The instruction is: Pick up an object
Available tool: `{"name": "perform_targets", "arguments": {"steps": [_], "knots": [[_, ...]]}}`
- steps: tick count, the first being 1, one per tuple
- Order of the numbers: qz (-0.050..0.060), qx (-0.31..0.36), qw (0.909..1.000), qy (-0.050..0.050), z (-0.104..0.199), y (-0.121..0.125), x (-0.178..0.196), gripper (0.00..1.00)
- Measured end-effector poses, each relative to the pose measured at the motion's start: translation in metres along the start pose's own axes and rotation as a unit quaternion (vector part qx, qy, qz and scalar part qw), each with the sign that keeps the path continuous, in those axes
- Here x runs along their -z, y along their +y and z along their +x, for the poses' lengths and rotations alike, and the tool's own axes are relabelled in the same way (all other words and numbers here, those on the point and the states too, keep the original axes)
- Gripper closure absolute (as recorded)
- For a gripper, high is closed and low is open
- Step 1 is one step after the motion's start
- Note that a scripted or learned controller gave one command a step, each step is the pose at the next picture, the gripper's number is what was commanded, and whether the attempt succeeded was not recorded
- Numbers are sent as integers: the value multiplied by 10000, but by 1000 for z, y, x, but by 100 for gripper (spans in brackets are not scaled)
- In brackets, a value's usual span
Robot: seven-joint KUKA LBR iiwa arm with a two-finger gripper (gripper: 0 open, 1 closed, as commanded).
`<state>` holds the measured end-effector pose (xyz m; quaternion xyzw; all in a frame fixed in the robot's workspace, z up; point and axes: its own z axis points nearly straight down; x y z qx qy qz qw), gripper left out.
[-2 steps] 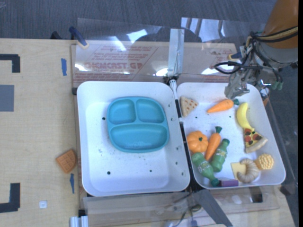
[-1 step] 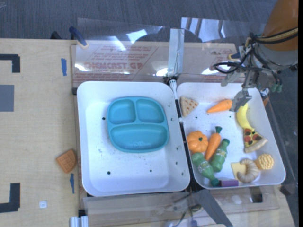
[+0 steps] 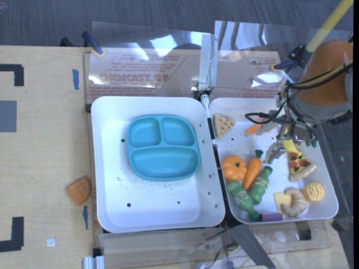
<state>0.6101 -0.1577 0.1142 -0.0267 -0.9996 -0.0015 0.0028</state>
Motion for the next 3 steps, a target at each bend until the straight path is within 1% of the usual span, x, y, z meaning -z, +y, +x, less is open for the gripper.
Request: {"name": "perform_targets", "arguments": {"steps": [1, 2, 3], "knots": [[22, -1172, 9930, -170, -8, 53, -15, 0], [3, -1889, 9820, -97, 48, 60, -24, 0], [-12, -3601, 9329, -86, -22, 58, -26, 0]]}}
